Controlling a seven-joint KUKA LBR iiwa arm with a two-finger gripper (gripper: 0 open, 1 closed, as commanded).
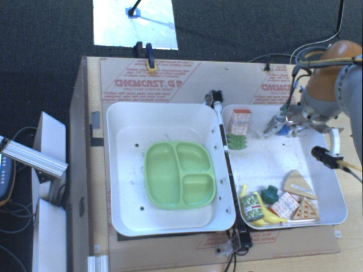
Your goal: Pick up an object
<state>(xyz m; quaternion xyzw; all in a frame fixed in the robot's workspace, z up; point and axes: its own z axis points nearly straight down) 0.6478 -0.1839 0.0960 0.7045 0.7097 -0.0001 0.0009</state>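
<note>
Two shallow white bins sit side by side on the table. Left bin: one pale green divided tray, three compartments, lying flat near the centre. Right bin: one small orange-and-white carton upright at the far left corner, a green item just in front of it; along the near edge, a cluster comprising a yellow banana, a green-labelled packet, a dark green piece, a red-and-white box, a pizza-slice toy and a tan wedge. Arm: grey with orange band, reaching in from the right. Tool: low over the right bin's far part, well apart from the cluster, near the carton but not touching; whether its fingers are open or closed cannot be told, and nothing is seen held.
</note>
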